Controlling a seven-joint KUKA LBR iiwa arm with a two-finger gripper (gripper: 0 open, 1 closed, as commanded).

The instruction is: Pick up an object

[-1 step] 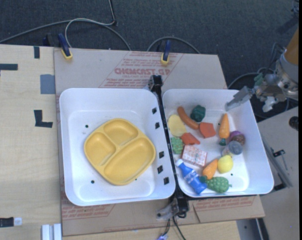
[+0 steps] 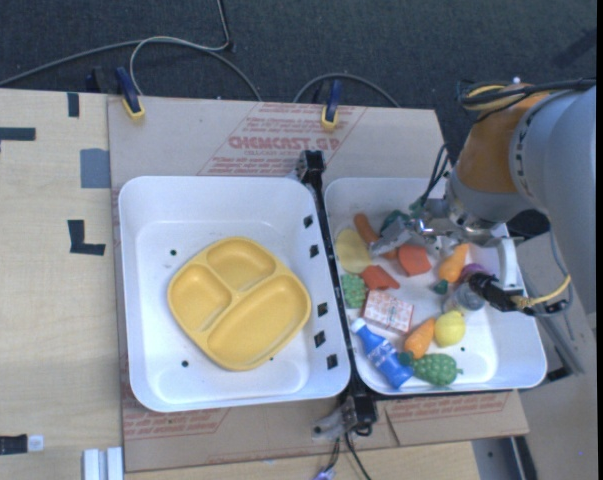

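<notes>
My gripper (image 2: 405,232) hangs low over the upper middle of the right bin (image 2: 516,353), with the grey arm and its orange band (image 2: 486,153) reaching in from the right. Just below it lies a red-orange block (image 2: 413,260), and to its left an orange sausage-like piece (image 2: 366,230) and a pale yellow round piece (image 2: 350,252). An orange carrot (image 2: 453,265) lies close on its right. I see nothing held in it.
The right bin also holds a red wedge (image 2: 379,277), a pink-and-white box (image 2: 388,312), a blue bottle (image 2: 382,354), a lemon (image 2: 449,327) and green grapes (image 2: 437,370). The left bin (image 2: 146,268) holds a yellow divided plate (image 2: 239,301). A black divider (image 2: 326,268) separates the bins.
</notes>
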